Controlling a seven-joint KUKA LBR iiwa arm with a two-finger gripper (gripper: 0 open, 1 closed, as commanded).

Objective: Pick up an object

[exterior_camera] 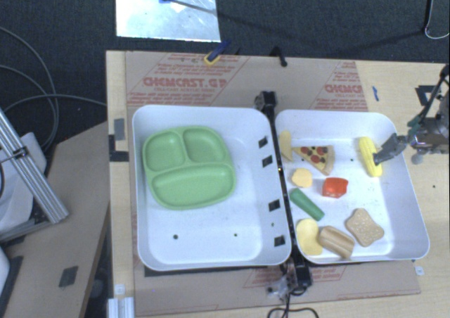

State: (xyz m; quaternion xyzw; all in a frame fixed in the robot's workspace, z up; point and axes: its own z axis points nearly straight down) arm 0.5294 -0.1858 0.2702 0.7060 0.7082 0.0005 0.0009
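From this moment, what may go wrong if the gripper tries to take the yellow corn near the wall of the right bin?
1. The yellow corn lies close to the right bin far wall, so a finger of the gripper may hit the wall or push the corn aside.
2. The corn looks rounded; it may roll or slip out of a pinch.
3. The pizza slice and red piece lie nearby; a pushed corn may slide toward them.

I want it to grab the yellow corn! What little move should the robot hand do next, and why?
Probably ease a little lower and left. The gripper sits at the right edge of the corn cob in the right bin, not yet around it; whether its fingers are open is unclear.
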